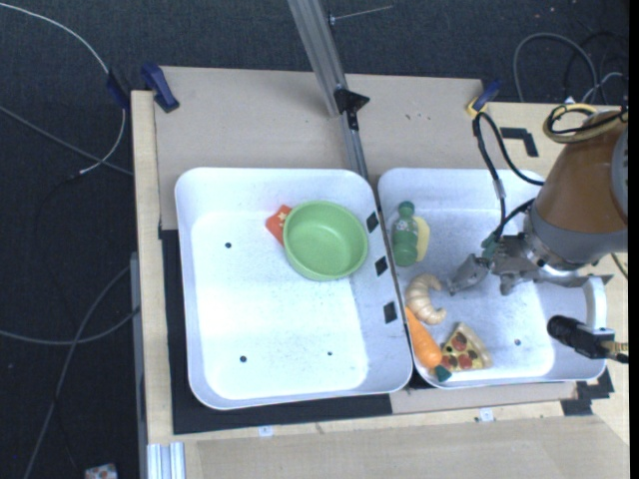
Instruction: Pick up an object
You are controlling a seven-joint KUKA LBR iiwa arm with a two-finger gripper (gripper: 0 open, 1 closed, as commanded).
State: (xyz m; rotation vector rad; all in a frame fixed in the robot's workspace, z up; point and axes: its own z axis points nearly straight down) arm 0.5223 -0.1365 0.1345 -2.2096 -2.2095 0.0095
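Bench with two white bins

A tan bench [250, 118] fills mid-frame, carrying the left bin [215, 297] and right bin [519, 352] side by side, touching at frame centre, over a black mat [178, 407]; blue clamps [160, 86] grip its upper corners.

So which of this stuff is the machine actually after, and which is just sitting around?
Likely in play, in the right white bin beside the two-finger gripper:
- beige croissant toy
- green plastic bottle
- orange carrot toy
- pizza slice toy

Lying about, in the left white bin:
- green plastic bowl
- small orange-red piece at its rim
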